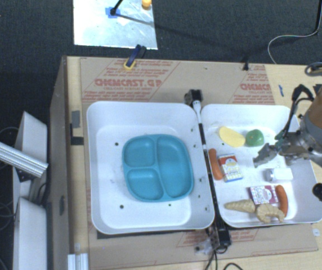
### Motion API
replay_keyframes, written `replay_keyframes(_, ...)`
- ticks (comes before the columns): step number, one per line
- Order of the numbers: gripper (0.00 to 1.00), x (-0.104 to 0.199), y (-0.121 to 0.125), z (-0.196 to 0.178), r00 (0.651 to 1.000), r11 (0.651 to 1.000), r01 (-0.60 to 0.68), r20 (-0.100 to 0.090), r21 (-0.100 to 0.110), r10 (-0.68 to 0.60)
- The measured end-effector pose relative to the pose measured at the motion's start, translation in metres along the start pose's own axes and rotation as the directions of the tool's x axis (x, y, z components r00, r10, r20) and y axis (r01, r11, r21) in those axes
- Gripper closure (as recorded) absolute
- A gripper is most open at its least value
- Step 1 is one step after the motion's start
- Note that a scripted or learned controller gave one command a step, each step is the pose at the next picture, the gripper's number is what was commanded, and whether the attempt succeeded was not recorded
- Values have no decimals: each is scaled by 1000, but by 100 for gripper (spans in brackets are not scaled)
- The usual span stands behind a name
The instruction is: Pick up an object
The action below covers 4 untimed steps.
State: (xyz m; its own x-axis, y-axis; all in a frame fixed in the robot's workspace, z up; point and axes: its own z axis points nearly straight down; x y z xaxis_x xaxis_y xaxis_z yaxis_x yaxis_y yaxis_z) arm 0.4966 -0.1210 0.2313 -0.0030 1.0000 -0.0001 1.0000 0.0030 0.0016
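The jaws [264, 155], their state impossible to tell, hovered over the right bin [304, 215], just beside a small white packet [277, 175] lying below them.

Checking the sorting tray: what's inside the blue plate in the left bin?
The blue plate shows three bare compartments with nothing in them. What lies under it on the left bin floor is covered.

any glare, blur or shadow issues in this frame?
Camera view: even, soft lighting overall; glare on the shiny sheet lying on the floor above the bench; both white bins read bright but hold detail; the hand looks slightly soft; small items like the green ball stay legible.
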Motion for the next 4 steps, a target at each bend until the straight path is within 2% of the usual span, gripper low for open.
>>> replay_keyframes(1,0,23,59,72,1000,1000,0,-1,2,0)
replay_keyframes(2,0,32,105,147,1000,1000,-1,1,0,1)
replay_keyframes(3,0,19,146,147,1000,1000,2,1,-2,-2)
replay_keyframes(4,0,-3,173,146,1000,1000,2,1,-2,-2)
